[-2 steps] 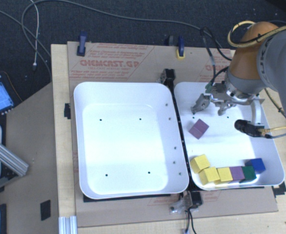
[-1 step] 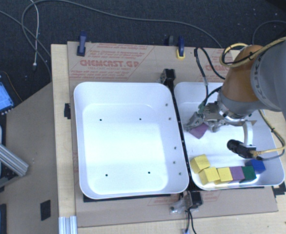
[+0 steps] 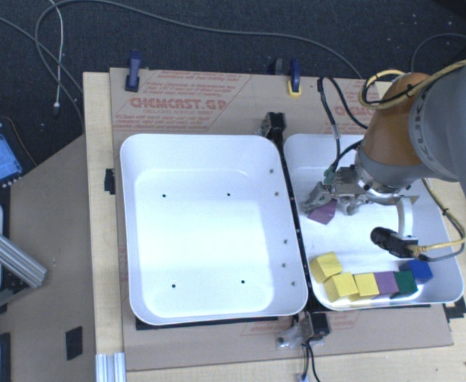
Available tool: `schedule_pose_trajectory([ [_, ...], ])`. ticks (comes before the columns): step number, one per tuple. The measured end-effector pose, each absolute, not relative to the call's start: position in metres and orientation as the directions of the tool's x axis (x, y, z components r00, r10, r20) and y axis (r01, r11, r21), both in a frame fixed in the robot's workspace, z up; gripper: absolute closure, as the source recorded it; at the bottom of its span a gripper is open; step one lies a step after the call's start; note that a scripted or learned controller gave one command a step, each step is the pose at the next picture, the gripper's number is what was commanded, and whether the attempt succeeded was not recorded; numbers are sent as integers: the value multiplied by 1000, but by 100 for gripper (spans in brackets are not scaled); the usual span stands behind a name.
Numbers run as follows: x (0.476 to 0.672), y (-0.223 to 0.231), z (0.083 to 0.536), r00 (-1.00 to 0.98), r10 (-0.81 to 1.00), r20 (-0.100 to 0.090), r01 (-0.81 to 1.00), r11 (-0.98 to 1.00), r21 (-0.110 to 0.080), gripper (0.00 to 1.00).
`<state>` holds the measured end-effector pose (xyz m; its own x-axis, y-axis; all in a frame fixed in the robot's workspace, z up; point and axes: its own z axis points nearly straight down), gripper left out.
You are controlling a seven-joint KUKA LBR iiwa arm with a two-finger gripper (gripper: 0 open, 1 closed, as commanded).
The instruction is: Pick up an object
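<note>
Gripper (image 3: 334,196): in right bin (image 3: 432,293), fingers' state I cannot tell.
Purple block (image 3: 322,213): just beside gripper, at its 7 o'clock.
Other blocks (image 3: 360,281): 5 o'clock, farther.

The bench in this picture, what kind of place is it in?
Probably a robotics lab or test cell. A robot arm reaches over two white bins set on a clamped board, with small coloured blocks for practice picking and loose cables on the floor.
</note>
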<state>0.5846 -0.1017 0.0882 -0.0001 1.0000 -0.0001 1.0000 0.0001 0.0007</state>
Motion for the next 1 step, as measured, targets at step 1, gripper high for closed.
schedule_pose_trajectory([
  [1,585,-102,99,0,1000,0,1000,0,3,100],
])
